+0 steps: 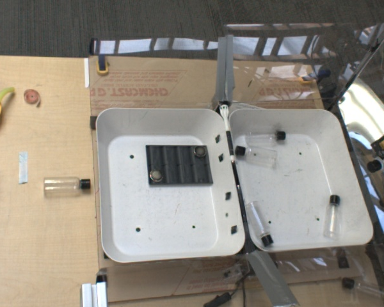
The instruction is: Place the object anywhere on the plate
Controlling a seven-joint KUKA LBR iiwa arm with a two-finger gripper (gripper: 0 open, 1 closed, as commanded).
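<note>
- Cardboard sheet (pixel 155 85) under the bins, at twelve o'clock above the left bin (pixel 109 171): red print, seen upside down and mirrored, and it looks like "CHEMCAST GP", though the last letters are unsure.
- Below that big line sits smaller red print on the same cardboard, too fine to read.
- More red print on the cardboard at twelve o'clock of the right bin (pixel 345 146), blurred past reading.

Lighting: even, bright, overhead; soft shadows. Glare: strong white patch on shiny metal surface (pixel 363 110) at 3 o'clock. Focus: slightly soft throughout; two shallow white plastic bins (pixel 115 126) near-overexposed.
</note>
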